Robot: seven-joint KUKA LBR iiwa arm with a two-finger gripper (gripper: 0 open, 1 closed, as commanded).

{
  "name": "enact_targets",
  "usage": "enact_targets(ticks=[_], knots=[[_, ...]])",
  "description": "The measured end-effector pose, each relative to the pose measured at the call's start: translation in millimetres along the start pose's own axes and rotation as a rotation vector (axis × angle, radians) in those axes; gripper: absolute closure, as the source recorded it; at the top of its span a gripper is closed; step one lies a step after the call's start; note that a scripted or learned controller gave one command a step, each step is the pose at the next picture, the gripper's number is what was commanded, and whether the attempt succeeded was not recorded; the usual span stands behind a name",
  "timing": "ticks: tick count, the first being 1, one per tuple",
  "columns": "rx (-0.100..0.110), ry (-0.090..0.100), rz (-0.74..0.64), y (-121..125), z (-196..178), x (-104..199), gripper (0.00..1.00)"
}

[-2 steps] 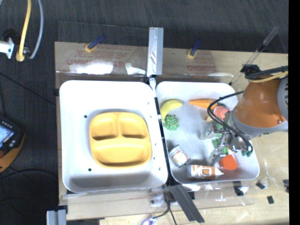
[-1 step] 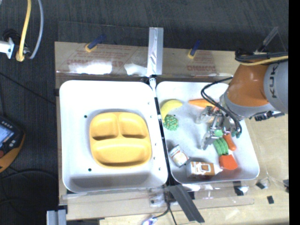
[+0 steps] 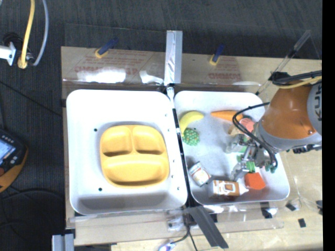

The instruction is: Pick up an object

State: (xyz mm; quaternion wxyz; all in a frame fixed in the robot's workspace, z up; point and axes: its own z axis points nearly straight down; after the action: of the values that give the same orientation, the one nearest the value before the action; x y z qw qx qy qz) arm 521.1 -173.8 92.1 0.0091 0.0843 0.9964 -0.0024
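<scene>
Hovering hand (image 3: 242, 163) beside squat orange block (image 3: 255, 181).

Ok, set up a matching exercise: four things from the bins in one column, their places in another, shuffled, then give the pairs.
Things:
1. tray
2. lemon
3. carton
4. green ball

Places:
A. near edge of the right bin
B. just below the lemon, by the divider
C. middle of the left bin
D. far left corner of the right bin

Pairs: 1-C, 2-D, 3-A, 4-B
</scene>
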Motion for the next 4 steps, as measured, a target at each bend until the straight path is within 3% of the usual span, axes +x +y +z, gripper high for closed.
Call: enact_targets(ticks=[1,2,3,4], knots=[[0.001,0.004,-0.039,15,2,-54,0.0],[-0.003,-0.001,0.031,-2,1,-24,0.0],[0.0,0.002,-0.059,22,3,-104,0.0],[-0.004,0.003,0.062,7,2,-62,0.0]])
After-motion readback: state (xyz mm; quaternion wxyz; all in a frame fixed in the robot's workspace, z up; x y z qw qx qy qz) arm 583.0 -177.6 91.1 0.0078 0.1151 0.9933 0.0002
